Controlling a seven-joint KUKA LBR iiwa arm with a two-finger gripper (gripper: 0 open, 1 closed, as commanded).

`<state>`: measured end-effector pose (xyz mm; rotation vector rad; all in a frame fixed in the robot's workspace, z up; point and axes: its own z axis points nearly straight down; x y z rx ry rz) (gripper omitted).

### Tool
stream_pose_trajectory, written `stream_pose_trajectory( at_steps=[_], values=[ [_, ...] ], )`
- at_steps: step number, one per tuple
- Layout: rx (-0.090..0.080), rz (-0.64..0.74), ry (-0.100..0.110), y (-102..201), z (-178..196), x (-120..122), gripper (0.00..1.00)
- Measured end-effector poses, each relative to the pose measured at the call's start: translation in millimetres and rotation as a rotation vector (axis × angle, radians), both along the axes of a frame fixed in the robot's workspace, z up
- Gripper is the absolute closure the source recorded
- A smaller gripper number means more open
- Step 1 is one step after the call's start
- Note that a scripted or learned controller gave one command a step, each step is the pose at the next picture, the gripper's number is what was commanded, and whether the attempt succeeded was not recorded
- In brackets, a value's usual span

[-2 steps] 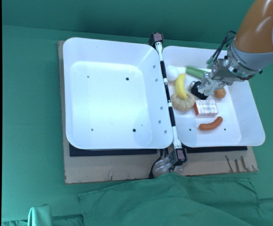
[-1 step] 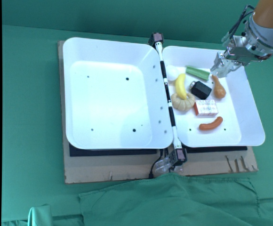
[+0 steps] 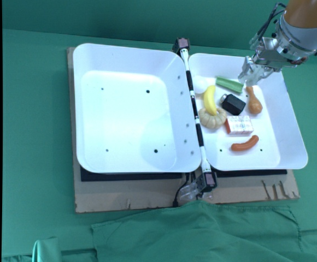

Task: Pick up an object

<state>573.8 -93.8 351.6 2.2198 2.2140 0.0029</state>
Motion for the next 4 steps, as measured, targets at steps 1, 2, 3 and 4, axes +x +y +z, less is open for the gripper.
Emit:
stream_pose_trajectory(
  at_steps=[1,2,3,4],
  values=[
    [0.001,-0.003,0.0,-19.8,16.7,-24.6,1.0],
    [0.003,-0.008,0.017,-70.1,-111.2,-22.0,1.0],
    [-0.003,0.0,-0.012,-70.2,16.1,-8.0,1.0],
    [0.003,0.009,0.0,25.3,-27.2,52.9,1.0]
  ],
)
